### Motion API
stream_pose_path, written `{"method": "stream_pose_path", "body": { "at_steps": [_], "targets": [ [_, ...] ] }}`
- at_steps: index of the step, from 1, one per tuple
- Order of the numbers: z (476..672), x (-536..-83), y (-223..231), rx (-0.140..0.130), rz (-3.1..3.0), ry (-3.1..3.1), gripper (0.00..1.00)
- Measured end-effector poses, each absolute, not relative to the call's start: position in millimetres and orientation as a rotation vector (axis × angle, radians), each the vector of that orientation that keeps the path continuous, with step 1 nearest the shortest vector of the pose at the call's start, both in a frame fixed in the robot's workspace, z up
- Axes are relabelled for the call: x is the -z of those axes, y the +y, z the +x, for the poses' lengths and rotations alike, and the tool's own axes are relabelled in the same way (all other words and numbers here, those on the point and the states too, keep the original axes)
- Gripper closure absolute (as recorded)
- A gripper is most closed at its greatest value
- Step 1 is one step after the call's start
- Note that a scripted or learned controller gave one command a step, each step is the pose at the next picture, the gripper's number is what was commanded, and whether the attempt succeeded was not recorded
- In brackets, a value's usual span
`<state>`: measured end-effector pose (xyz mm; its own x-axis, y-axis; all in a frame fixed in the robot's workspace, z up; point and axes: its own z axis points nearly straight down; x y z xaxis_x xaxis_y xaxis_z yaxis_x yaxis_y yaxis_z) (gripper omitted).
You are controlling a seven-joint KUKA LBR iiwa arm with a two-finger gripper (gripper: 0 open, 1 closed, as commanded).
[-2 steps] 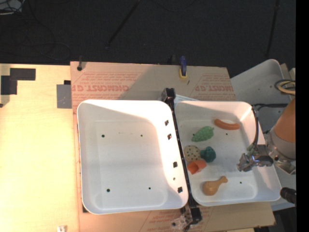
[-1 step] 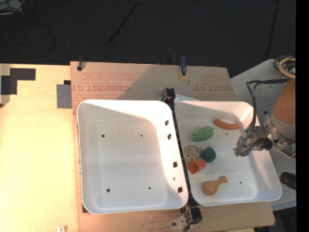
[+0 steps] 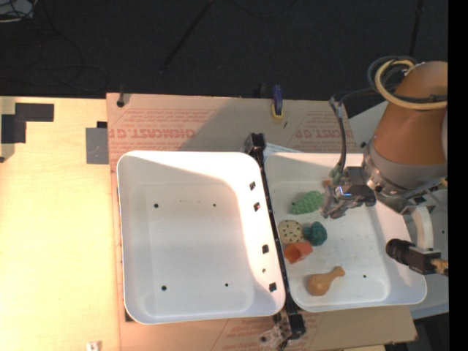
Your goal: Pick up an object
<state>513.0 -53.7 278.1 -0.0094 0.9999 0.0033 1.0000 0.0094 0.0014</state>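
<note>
Nearest, a tan toy (image 3: 324, 281) lies by the right bin's (image 3: 398, 292) front edge. Behind it, close to the bin's left wall, sit an orange block (image 3: 297, 252), a spotted disc (image 3: 290, 231) and a teal lump (image 3: 316, 233), bunched together. Farther back lies a green piece (image 3: 308, 202), with the gripper (image 3: 336, 202) low just beside its right end; whether it is open or closed cannot be told. The left bin (image 3: 146, 306) stands alongside.

arm (image 3: 417, 123) cut off at right, end effector (image 3: 338, 199) fingers too small to tell
</note>
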Motion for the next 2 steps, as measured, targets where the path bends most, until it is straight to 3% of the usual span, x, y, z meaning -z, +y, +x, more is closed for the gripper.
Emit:
{"method": "stream_pose_path", "body": {
  "at_steps": [1,2],
  "targets": [
    [528.4,-416.3,-24.1,0.016,-2.224,-2.233,1.00],
    [481.4,-356.0,-96.0,-0.011,-2.227,-2.209,1.00]
  ]
}}
